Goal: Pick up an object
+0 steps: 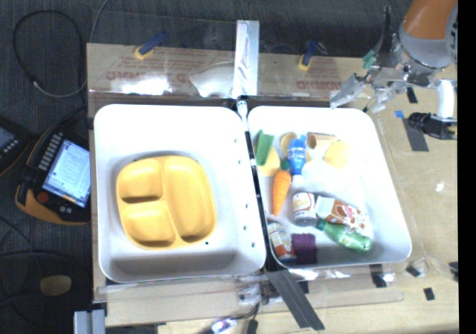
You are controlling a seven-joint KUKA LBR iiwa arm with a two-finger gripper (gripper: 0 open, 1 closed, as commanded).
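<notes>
The right bin (pixel 387 198) holds a jumble of toy groceries: an orange carrot (pixel 280 190), a blue bottle (pixel 297 154), a green pod (pixel 264 146), a yellow fruit (pixel 336 152), a small can (pixel 303 206), a printed carton (pixel 343 213), a green bottle (pixel 347 236) and a purple block (pixel 303 248). My gripper (pixel 364 94) hangs above the bench just beyond the right bin's far right corner. Its two metal fingers (pixel 345 91) are spread open with nothing between them.
The left bin (pixel 111 132) carries a yellow divided tray (pixel 165 198). A clear upright panel (pixel 246 57) stands behind the seam between the bins. A control pendant (pixel 59 176) and cables lie on the floor to the left. Two clamps (pixel 151 44) sit on the back board.
</notes>
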